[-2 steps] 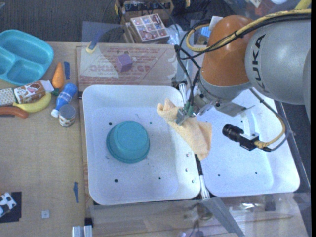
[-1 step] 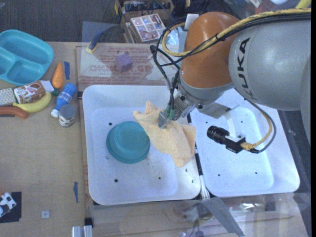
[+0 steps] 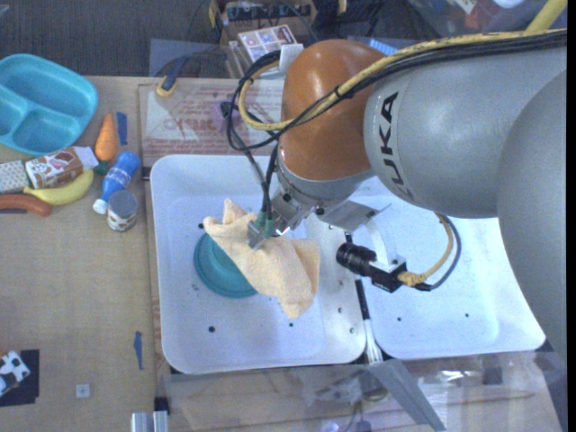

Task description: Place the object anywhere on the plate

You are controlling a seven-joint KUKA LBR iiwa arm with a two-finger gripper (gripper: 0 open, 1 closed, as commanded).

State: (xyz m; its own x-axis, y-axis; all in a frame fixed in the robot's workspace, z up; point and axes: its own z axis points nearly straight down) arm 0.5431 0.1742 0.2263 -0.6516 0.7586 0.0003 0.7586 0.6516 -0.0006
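A: Cloth first. Where does it lie?

B: The yellow cloth point(image 3: 274, 273) is in the left bin point(image 3: 180, 331), draped over the right side of the blue plate point(image 3: 219, 266). Its upper corner sits near the plate's far rim and its lower end trails onto the white floor of the bin toward the bin's near right corner.

A: And the gripper?

B: The gripper point(image 3: 260, 231) is down on the cloth's upper part, above the plate's right edge. Its tip looks teal and touches or presses into the fabric. Whether the fingers are apart or together I cannot tell; the wrist hides them.

A: What of the arm?

B: The grey arm point(image 3: 468, 106) reaches in from the right, over the right bin point(image 3: 468, 322), and its orange band point(image 3: 328, 115) hangs over the far edge of the left bin. A yellow cable point(image 3: 432, 268) loops from the wrist over the right bin, ending at a small black cylinder point(image 3: 357, 257) near the seam between the bins.

A: Anything on the bench itself?

B: Along the bench's left edge: a blue divided tray point(image 3: 40, 111) at the far left corner, a carrot point(image 3: 108, 136), a banana point(image 3: 63, 191), a small bottle with a blue cap point(image 3: 115, 183) and a can point(image 3: 122, 210) just beside the left bin's left wall.
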